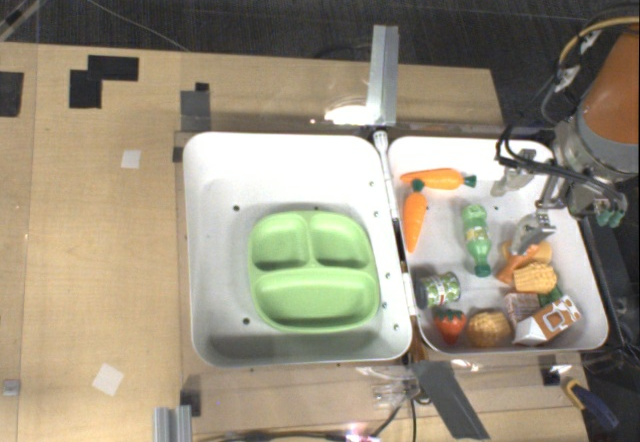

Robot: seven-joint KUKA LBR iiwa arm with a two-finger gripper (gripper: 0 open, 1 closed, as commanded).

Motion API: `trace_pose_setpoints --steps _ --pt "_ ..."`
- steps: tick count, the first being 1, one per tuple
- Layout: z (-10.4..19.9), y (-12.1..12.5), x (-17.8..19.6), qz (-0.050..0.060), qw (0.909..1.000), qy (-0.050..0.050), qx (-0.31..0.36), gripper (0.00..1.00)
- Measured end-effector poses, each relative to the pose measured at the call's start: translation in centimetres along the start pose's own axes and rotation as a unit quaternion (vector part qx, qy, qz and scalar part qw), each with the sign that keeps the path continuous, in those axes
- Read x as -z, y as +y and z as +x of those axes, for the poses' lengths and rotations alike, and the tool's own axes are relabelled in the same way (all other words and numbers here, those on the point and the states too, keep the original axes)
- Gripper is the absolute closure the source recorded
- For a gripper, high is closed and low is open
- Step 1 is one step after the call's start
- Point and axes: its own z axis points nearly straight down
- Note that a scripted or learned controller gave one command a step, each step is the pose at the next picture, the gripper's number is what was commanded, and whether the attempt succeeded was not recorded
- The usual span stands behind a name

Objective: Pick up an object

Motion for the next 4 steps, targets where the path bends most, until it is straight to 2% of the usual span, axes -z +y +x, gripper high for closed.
trace_pose_setpoints --steps 1,2,3,4 --pt "-3.2 -1.0 -15.6 -0.001 0.9954 0.007 -0.096 0.00" --pt "0.5 0.1 -16.2 0.000 0.9867 -0.005 -0.163 0.00" --pt "2.5 2.1 -15.6 0.012 0.9909 -0.014 -0.133 0.00" --pt "2.2 2.4 -14.5 0.010 0.9913 -0.017 -0.130 1.00"
